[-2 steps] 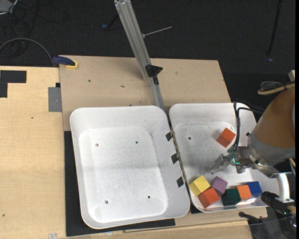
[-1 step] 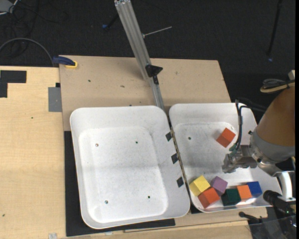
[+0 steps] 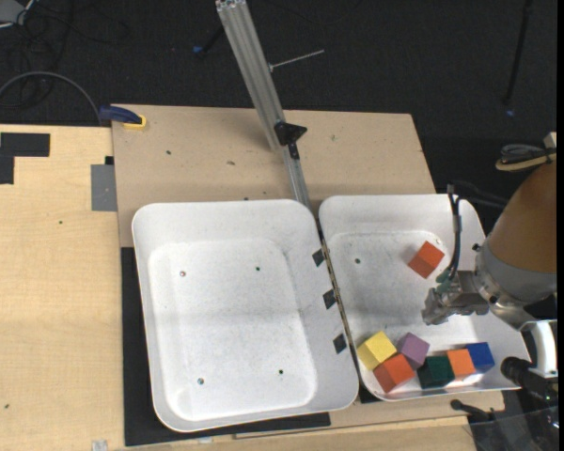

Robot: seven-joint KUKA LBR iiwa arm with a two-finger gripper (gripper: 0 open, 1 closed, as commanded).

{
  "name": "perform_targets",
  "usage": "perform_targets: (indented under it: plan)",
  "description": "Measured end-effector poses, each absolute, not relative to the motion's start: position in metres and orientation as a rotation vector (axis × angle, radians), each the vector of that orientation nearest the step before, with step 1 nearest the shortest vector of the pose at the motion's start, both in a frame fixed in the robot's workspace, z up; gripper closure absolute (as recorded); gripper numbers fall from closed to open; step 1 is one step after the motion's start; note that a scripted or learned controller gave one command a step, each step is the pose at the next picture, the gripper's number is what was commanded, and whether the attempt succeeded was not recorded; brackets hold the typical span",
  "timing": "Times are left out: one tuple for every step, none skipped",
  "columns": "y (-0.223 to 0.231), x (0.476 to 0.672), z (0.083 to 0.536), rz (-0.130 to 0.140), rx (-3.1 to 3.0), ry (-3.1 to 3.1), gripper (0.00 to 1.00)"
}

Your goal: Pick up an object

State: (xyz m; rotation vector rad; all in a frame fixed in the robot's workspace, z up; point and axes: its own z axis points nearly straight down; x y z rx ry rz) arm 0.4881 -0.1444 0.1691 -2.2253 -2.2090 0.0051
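You see the arm [image 3: 531, 242] reach in from the right over the right bin [image 3: 385, 216]. Its gripper [image 3: 445, 303] hangs low above the bin floor, near the middle of that bin's right half. You cannot tell how the tool is set at this angle, and you see no block in it.

An orange block [image 3: 426, 258] lies alone just up and left of the gripper, apart from it. The other blocks cluster along the bin's near edge: yellow [image 3: 377, 349], red [image 3: 393, 372], purple [image 3: 414, 348], green [image 3: 435, 371], a second orange one [image 3: 462, 361] and blue [image 3: 480, 354]. The yellow and red blocks touch.

The left bin [image 3: 235, 313] sits beside the right one, their rims meeting.
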Motion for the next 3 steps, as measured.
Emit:
perform_targets:
  plan:
    - [-0.0558, 0.4873, 0.1908, -0.003, -2.21, -2.227, 1.0]
    - [-0.0595, 0.4867, 0.1899, 0.003, -2.217, -2.221, 0.0]
    - [-0.0602, 0.487, 0.1994, 0.004, -2.214, -2.222, 1.0]
